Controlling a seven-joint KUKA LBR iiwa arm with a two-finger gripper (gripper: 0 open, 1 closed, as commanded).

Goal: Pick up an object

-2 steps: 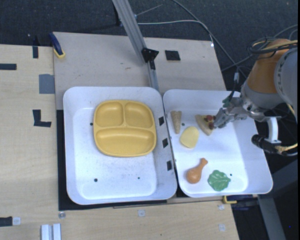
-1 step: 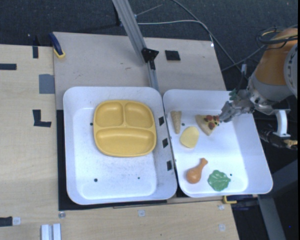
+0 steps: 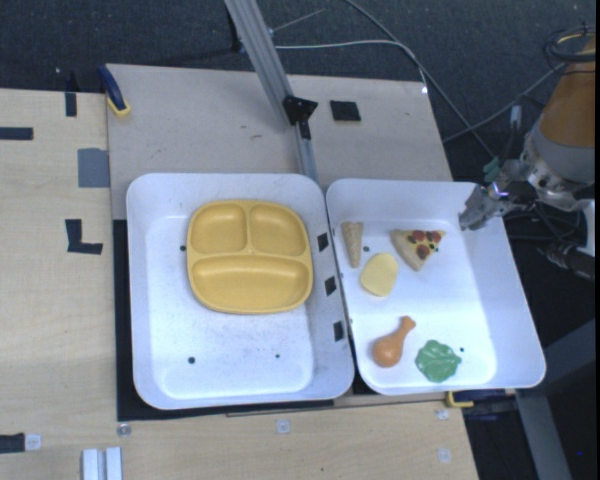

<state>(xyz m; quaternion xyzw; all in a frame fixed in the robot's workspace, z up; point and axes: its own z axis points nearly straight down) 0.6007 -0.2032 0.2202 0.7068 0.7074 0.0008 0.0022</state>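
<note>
From where I sit the right bin (image 3: pixel 500 298) holds five small toy foods: a pizza slice (image 3: pixel 418 247) at its upper middle, a pale cone-shaped piece (image 3: pixel 352 242) near its left wall, a yellow rounded piece (image 3: pixel 379 274) just below and between those two, a drumstick (image 3: pixel 392 342) lower down, and a green leafy lump (image 3: pixel 437 360) at lower right. The left bin (image 3: pixel 150 298) has a yellow divided plate (image 3: pixel 249 255) lying flat, too broad for these fingers imo. All the toys look like light, stiff moulded plastic, prob. smooth and a bit slippery, nothing fragile. Nearest candidate to the arm is the pizza slice; it's flat and wedge-shaped, so I'd pinch across its two straight sides near the wide crust end, since the tip would squirt out. The drumstick is the easier grab I think: narrow shank, close across it approx. mid-length. Green lump is bumpy, may give better friction. The gripper (image 3: pixel 477 214) sits at the right bin's upper right edge, just over the rim, pointing down and toward frame left, with the grey wrist and orange band (image 3: pixel 570 108) behind it at upper right of frame. It's near the pizza slice but apart from it, touching no toy. Fingers are too small and blurred for me; can't tell if parted or closed, and nothing visible between them.
</note>
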